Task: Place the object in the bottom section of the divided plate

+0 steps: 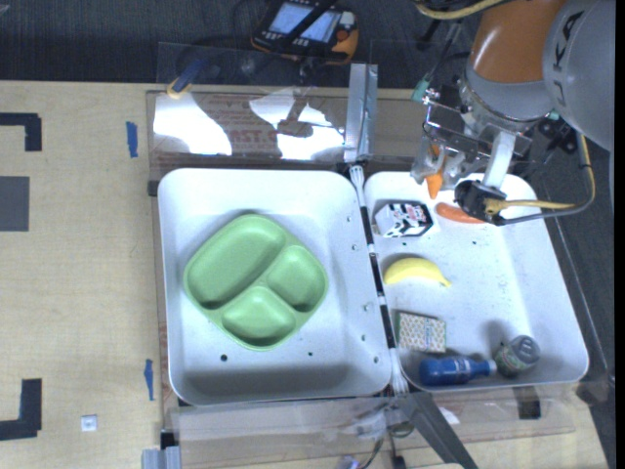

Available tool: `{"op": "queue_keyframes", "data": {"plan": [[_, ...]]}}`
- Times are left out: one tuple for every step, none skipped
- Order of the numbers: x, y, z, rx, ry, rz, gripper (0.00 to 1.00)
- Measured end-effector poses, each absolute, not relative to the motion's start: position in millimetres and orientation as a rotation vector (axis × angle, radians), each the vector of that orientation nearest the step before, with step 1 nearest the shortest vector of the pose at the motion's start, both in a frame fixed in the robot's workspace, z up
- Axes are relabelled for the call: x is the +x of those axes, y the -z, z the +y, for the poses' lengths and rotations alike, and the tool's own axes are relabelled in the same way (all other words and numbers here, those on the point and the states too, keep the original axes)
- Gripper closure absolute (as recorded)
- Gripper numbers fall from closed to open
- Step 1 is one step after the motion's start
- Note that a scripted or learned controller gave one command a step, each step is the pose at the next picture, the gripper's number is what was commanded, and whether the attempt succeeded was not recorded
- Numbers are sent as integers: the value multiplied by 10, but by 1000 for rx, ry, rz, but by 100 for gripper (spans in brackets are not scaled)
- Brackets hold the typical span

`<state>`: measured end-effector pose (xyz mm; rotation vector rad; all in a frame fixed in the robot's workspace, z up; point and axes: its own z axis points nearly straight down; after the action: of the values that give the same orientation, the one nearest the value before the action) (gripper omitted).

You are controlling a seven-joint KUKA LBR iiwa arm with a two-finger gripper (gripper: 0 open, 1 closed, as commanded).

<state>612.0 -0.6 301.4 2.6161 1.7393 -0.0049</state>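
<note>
Bins side by side fill the camera view: the left bin [186, 360] holds the green divided plate [256, 277], and its bottom section [256, 319], the one nearest the bench's front edge, has nothing in it. My gripper [437, 169] hangs over the far corner of the right bin [547, 291], just beside the divider between the two bins. The wrist hardware and cabling hide the tip, so I cannot tell whether it is open or closed, or whether it has anything in it. Just beside the tip lies an orange carrot-like piece [457, 213] on the bin floor, next to a small black-and-white item [402, 219]. I take the orange piece to be my object, since it is the nearest thing to me. Nearer the front of the same bin lie a banana [415, 273], a patterned card [422, 332], a blue bottle [451, 367] and a small can [518, 353], all well apart from the plate. The orange piece looks like a light toy vegetable, probably stiff plastic with a smooth, tapered skin that could slide out of a pinch near its thin end. I would take hold across its thicker middle, squarely across the long axis, and let it go low over the plate's bottom section so it does not roll.
</note>
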Motion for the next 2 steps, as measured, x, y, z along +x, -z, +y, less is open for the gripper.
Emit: {"op": "queue_keyframes", "data": {"plan": [[6121,-3015,-5,2616,5,1739,0],[6133,-3099,11,2612,7,1744,100]]}}
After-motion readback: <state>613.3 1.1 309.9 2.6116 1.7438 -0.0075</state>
